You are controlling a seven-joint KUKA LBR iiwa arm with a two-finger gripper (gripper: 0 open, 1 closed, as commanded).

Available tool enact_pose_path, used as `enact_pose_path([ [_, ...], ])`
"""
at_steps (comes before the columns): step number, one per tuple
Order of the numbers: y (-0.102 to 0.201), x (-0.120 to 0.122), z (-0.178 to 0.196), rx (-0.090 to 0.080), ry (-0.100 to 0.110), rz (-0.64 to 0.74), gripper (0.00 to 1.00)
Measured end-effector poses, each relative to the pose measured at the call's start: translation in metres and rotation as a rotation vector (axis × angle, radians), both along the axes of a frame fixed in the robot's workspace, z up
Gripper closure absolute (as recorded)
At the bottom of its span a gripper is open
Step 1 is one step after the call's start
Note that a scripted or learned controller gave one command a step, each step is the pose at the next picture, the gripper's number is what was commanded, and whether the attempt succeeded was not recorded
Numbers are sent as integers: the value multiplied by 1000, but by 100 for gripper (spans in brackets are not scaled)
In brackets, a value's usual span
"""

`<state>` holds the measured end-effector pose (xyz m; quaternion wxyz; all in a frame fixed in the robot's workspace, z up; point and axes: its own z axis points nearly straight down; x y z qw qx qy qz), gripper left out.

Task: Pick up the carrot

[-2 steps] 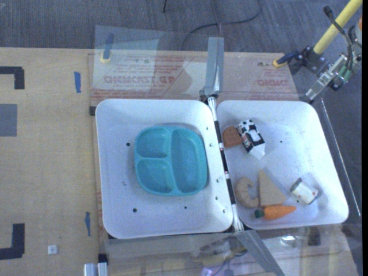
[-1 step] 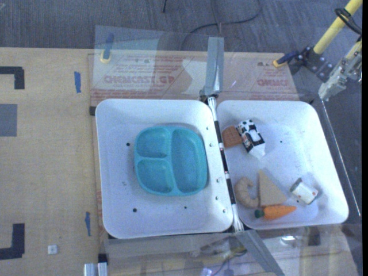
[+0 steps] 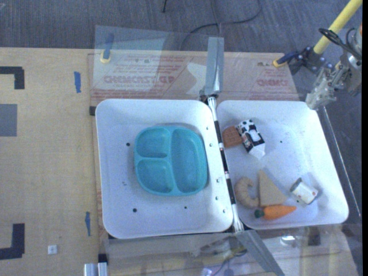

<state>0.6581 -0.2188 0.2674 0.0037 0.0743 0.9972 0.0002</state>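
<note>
The carrot (image 3: 276, 211) lies at the near edge of the right bin (image 3: 325, 154), just below a tan wedge (image 3: 268, 190). The gripper (image 3: 323, 94) hangs over the bin's far right corner, well apart from the carrot, and I cannot tell its state

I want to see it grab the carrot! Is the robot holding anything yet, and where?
Nothing is held. The gripper is up at the right bin's far corner, and the carrot lies untouched near the bin's front edge.

Wooden bench (image 3: 46, 171) under two white bins (image 3: 115, 211)
</note>
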Motion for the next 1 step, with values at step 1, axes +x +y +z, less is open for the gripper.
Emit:
enact_pose_path([
  [1, -3, -38, -2, -2, 0, 419, 100],
])
